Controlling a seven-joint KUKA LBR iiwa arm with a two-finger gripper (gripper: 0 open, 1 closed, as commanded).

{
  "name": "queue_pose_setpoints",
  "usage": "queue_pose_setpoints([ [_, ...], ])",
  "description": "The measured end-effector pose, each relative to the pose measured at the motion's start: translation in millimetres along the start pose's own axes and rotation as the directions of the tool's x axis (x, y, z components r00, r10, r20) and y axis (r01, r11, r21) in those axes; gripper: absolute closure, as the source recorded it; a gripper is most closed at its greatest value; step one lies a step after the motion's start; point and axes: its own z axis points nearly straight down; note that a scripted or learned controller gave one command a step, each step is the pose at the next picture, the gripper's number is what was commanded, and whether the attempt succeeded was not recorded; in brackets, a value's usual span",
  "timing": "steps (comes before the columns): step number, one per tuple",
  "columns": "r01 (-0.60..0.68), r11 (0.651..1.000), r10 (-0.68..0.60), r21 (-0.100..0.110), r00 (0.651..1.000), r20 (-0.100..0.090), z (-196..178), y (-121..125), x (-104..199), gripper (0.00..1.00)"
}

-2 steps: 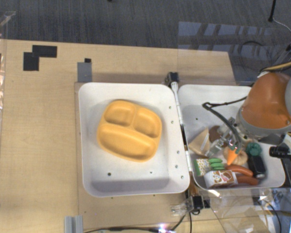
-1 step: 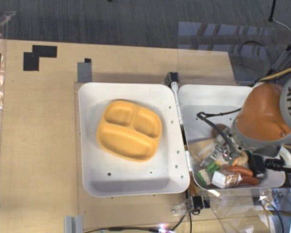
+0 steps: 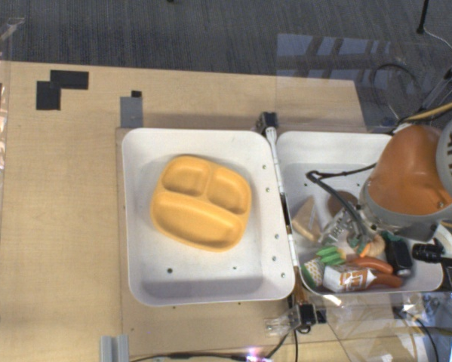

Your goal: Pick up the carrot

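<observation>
The carrot (image 3: 365, 263), orange with a green leafy top, lies among clutter near the front wall of the right bin (image 3: 324, 145). My gripper (image 3: 352, 231) hangs low over that bin, just behind and slightly left of the carrot. The grey wrist and orange band above it hide part of the bin's right side. I see nothing held in the gripper.
A yellow sectioned plate (image 3: 201, 202) sits in the left bin (image 3: 142, 277). Around the carrot lie a white carton (image 3: 346, 280), a red sausage-like piece (image 3: 386, 281), a tan wedge (image 3: 307, 219) and a brown item (image 3: 345, 200). The bins share a middle wall (image 3: 283, 202).
</observation>
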Motion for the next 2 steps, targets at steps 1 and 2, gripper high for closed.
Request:
queue_pose_setpoints([
  [1, 0.163, 0.986, -0.163, 0.013, 0.986, -0.031, 6, -58, -29, 1.00],
  [2, 0.168, 0.986, -0.168, 0.009, 0.985, -0.032, -23, -3, 12, 1.00],
])
